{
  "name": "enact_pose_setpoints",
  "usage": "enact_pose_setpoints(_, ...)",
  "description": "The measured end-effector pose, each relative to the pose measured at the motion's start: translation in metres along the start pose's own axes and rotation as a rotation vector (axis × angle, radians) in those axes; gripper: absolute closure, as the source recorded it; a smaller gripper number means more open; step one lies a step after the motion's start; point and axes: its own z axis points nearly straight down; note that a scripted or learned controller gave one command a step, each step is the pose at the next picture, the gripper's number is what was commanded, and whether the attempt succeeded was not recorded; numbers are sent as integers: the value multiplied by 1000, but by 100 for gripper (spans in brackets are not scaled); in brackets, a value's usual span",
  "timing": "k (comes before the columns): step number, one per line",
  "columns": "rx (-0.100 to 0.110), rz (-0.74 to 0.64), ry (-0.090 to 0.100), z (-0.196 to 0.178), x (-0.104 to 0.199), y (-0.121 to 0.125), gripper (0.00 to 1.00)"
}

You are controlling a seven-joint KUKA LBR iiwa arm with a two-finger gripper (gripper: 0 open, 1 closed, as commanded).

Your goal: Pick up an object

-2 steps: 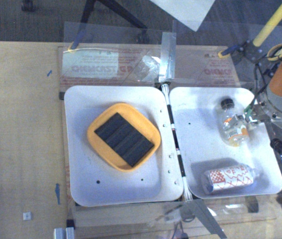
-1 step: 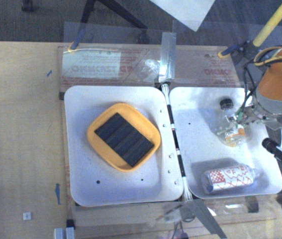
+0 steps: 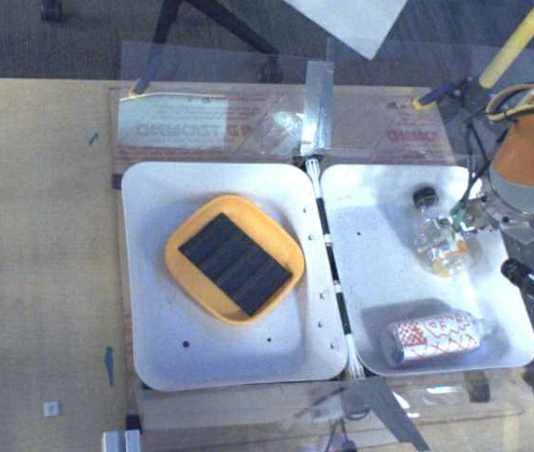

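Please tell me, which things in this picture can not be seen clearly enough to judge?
- Gripper: its fingers merge with a clear, glinting object in the right bin; the grip is unreadable.
- That clear object: too blurred to identify.
- Arm: cut by the right edge.
- Red-and-white bottle: label print too small.

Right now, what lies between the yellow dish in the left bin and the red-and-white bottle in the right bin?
In the camera view, bare white floor of both bins and the divider where their rims meet separate the yellow dish from the red-and-white bottle.
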Motion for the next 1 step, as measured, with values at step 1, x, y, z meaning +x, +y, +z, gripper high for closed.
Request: enact_pose_setpoints(1, -2, 1, 2, -92, 76, -11, 100)
